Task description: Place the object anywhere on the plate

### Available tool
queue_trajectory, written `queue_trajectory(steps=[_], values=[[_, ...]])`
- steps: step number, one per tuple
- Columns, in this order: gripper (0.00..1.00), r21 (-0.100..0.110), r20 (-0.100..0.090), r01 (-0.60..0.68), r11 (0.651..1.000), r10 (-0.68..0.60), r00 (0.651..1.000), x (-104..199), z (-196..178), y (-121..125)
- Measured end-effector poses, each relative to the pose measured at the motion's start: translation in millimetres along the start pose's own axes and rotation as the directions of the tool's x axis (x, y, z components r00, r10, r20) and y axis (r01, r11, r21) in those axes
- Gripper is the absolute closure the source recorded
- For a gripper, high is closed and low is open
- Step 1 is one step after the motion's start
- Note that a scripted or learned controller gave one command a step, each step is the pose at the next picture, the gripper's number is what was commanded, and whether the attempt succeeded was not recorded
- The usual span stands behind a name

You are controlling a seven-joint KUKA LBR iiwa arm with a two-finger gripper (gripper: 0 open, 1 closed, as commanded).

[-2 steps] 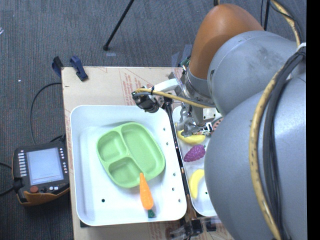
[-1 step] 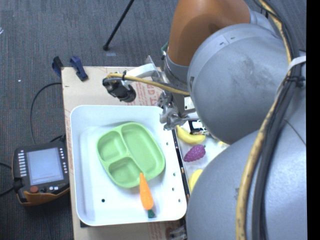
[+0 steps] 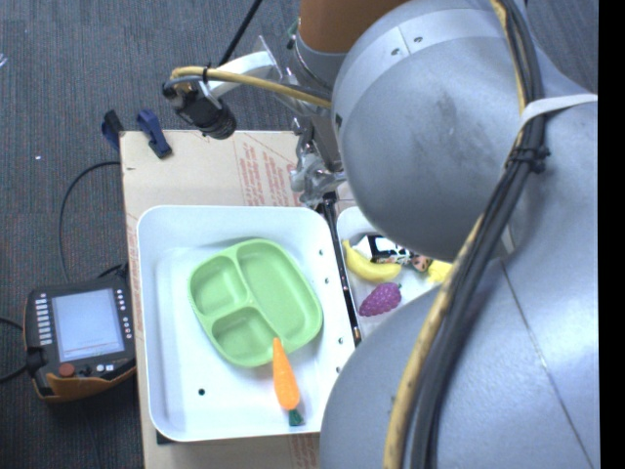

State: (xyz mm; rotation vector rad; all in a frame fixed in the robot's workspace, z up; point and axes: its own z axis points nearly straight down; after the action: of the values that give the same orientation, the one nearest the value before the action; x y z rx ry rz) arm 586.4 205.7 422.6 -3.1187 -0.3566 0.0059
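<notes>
Step in hand: approach. End effector (image 3: pixel 314 186) above bin divider, opening impossible to tell. Carrot (image 3: pixel 285 379) lying half off green plate's (image 3: pixel 256 301) lower rim. Next: descent, grasp, transfer fully onto plate.

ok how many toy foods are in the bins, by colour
orange: 1, the orange plastic carrot lying across the rim of the green divided plate
yellow: 1, the yellow plastic banana
purple: 1, the purple plastic grape bunch
total: 3
</notes>
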Motion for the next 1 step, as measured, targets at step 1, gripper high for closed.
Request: queue_trajectory(steps=[1], values=[[1.0, 0.001, -0.002, -0.03, 1.0, 0.03, 1.0, -11.3, -14.0, -42.0]])
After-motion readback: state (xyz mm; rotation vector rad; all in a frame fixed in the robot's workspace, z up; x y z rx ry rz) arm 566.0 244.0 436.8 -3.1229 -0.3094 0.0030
